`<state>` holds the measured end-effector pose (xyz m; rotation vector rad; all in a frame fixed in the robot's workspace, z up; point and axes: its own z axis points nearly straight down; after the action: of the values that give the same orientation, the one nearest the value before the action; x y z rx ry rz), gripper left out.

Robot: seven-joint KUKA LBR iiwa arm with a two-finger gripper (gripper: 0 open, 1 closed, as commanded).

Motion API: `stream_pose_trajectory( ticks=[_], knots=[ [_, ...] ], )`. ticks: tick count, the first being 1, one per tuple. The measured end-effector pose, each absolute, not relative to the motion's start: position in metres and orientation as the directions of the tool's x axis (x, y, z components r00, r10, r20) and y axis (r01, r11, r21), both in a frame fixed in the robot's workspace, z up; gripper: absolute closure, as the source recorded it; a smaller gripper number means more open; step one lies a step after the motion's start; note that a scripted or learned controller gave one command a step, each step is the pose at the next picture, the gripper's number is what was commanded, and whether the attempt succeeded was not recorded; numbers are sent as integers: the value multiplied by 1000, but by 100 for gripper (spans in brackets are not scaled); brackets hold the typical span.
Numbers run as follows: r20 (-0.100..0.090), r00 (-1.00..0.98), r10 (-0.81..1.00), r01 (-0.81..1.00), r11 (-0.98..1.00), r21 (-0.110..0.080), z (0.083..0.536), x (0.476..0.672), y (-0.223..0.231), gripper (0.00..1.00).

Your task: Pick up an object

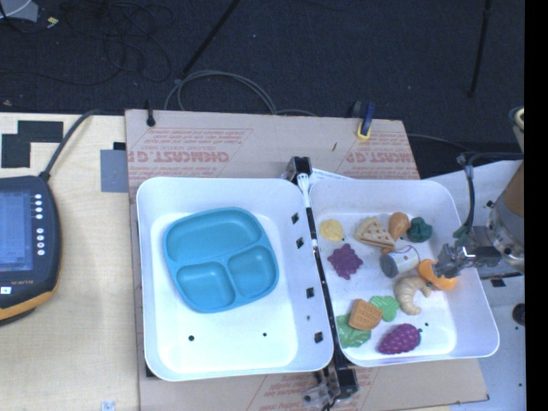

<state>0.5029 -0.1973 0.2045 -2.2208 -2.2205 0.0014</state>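
Observation:
The right bin (467, 336) holds several toy foods. Among them are a yellow piece (331, 229), a cheese wedge (374, 232), a purple leaf shape (345, 260), a grey cylinder (390, 265), a tan croissant (411, 294), an orange waffle (365, 314) and purple grapes (399, 339). My gripper (448, 262) reaches in over the bin's right side. It hangs right at a small orange piece (440, 277) that lies next to the croissant's end. Whether the orange piece is gripped or only lies under the gripper is unclear.
A blue divided plate (221, 258) lies in the left bin (158, 332). A brown egg shape (399, 223) and a dark green piece (419, 228) sit at the right bin's back. A green leaf (351, 334) lies at its front. A pendant (21, 238) rests at far left.

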Motion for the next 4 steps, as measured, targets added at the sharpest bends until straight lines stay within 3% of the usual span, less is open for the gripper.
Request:
stream_pose_trajectory(
  ticks=[1,2,3,4],
  knots=[
    [0,-5,1000,1000,5,3,83,564,-200,0],
    [0,-6,1000,1000,6,0,88,647,-188,0],
    [-1,-6,1000,1000,6,-2,99,644,-189,100],
    [10,-9,1000,1000,9,-3,98,645,-184,0]
  ],
)
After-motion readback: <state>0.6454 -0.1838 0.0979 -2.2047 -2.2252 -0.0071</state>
